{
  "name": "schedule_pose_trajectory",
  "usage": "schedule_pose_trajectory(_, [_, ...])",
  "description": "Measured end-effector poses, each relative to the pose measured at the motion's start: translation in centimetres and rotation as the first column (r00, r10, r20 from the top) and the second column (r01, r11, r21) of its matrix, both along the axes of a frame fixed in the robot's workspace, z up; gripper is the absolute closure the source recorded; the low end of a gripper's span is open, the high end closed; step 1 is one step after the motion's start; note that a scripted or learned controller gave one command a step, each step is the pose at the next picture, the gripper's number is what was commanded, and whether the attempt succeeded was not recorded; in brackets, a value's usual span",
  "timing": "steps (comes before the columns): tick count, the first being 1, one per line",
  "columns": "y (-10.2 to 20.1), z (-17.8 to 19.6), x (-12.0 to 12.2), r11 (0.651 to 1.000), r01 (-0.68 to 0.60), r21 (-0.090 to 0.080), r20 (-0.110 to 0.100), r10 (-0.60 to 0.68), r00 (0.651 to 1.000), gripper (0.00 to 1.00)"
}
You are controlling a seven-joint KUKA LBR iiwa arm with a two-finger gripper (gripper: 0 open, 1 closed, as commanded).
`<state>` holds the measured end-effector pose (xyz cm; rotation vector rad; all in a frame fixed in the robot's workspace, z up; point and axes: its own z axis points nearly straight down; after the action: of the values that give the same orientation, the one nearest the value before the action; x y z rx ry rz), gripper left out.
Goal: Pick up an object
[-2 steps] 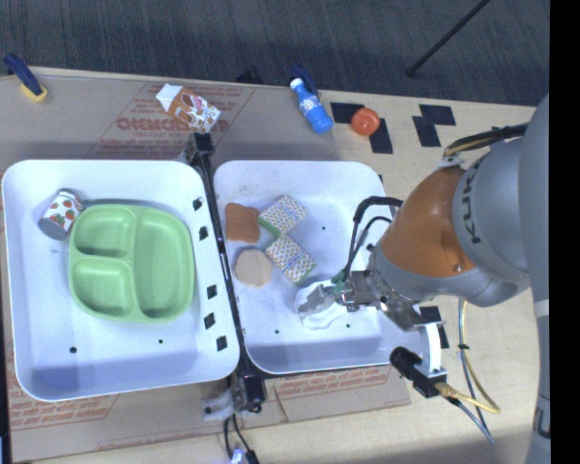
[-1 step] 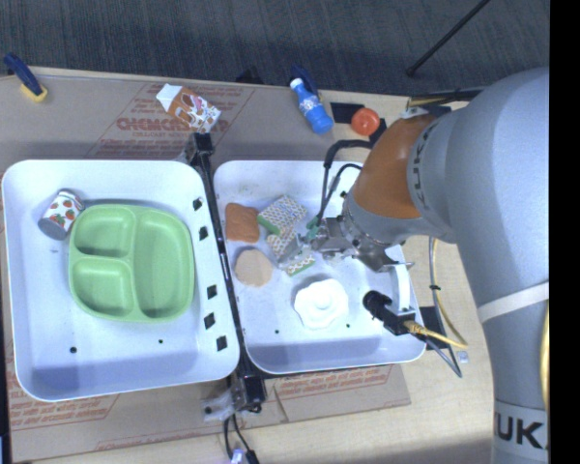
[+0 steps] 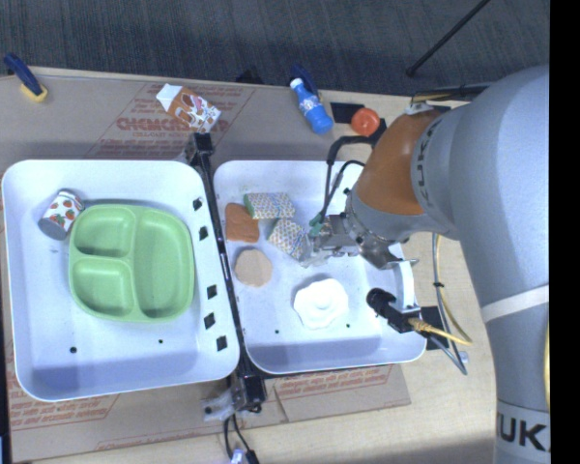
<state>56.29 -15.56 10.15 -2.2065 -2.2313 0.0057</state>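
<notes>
- The arm [image 3: 435, 177] reached in from the right side and hung low over the right bin [image 3: 271, 351].
- The gripper [image 3: 321, 238] sat near the middle of that bin, mostly tucked under the wrist.
- I could not tell how the jaws stood, because the wrist and the cables covered them.
- The nearest thing was a patterned packet [image 3: 288, 238], just to the left of the gripper and maybe touching it.
- That packet lay at a slant, with its long side running from upper left to lower right.
- A 2nd patterned packet [image 3: 269, 204] lay just above it, close to an orange piece [image 3: 240, 222].
- A tan round piece [image 3: 253, 267] lay lower left of the gripper, and a white round thing [image 3: 320, 304] lay just below it.
- I think the slanted packet was the likely pick, since it was closest.
- I could not see anything between the fingers, so I could not say it was held.
- The left bin [image 3: 24, 288] had a green tray [image 3: 133, 259] and a small cup [image 3: 60, 213], both well away from the gripper.
</notes>
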Motion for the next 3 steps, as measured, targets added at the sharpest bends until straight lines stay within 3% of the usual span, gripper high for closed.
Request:
schedule_pose_trajectory(1, [3.3,12.9,-3.7,1.0,0.005,0.0,0.007,-0.005,1.0,1.0])
schedule_pose_trajectory(2, [3.3,12.8,-3.8,1.0,0.005,0.0,0.005,-0.005,1.0,0.0])
schedule_pose_trajectory(3, [-3.2,5.1,-8.6,1.0,0.005,0.0,0.001,-0.005,1.0,0.0])
